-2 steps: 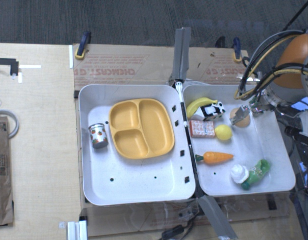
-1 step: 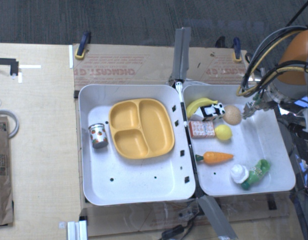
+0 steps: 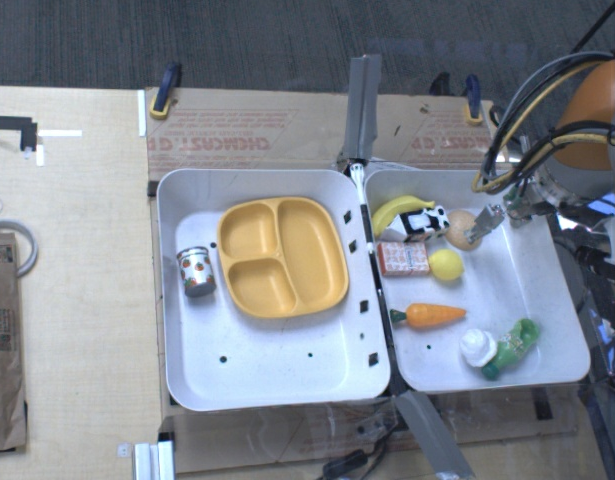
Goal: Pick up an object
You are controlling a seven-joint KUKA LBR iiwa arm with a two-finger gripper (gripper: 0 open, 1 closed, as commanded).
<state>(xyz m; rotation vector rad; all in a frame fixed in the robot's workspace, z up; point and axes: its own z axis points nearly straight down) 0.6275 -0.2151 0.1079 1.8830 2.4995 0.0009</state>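
Tan ball (image 3: 460, 229) touching end effector (image 3: 480, 230) tip.

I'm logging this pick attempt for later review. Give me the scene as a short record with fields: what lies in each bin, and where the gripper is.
left bin: yellow divided plate; small can beside the plate's left edge
right bin: banana, black-and-white toy, red box, lemon, carrot, green bottle with white cap, tan round object
gripper: low over the right bin's far part, at the tan round object
arm: reaches in from the right
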